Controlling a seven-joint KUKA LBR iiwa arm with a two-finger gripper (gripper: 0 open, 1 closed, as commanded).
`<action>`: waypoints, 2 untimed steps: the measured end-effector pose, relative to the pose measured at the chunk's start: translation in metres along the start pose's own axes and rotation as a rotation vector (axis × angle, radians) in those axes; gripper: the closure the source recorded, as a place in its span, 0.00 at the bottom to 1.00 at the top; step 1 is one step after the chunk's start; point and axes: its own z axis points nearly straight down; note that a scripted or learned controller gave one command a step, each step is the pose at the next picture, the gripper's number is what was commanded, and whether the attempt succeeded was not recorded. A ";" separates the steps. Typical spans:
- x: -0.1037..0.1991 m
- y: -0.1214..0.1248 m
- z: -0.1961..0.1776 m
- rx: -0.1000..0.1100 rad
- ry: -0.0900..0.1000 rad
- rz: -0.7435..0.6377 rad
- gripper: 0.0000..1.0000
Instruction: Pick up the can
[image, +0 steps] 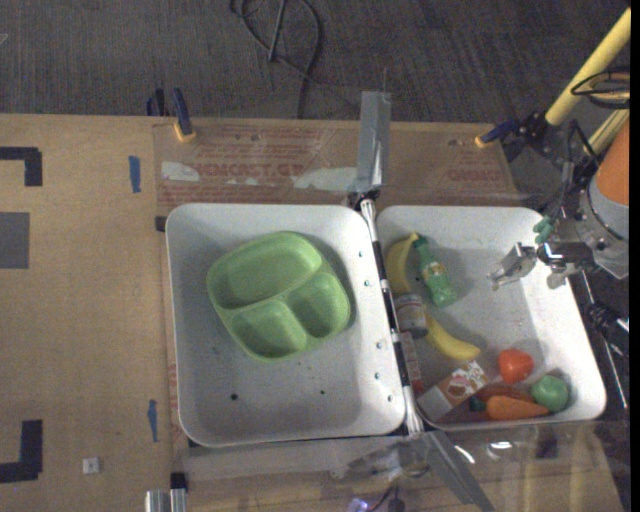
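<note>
The can (410, 314) is small and grey with a pale label. It lies against the left wall of the right bin (560, 330), between two bananas. My gripper (531, 272) hangs over the upper right part of that bin, well to the right of the can and apart from it. Its fingers (507, 268) are spread open with nothing between them.
Around the can lie a green bottle (435, 272), a banana (400, 262) above and another banana (451, 343) below. A red pepper (515, 365), green apple (551, 391), carrot (515, 407) and small carton (452, 387) crowd the bin's lower edge. The left bin holds a green divided plate (279, 294).
</note>
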 end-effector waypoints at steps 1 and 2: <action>0.051 0.016 -0.091 -0.010 -0.002 -0.024 0.00; 0.035 -0.045 0.021 0.003 -0.001 0.041 0.00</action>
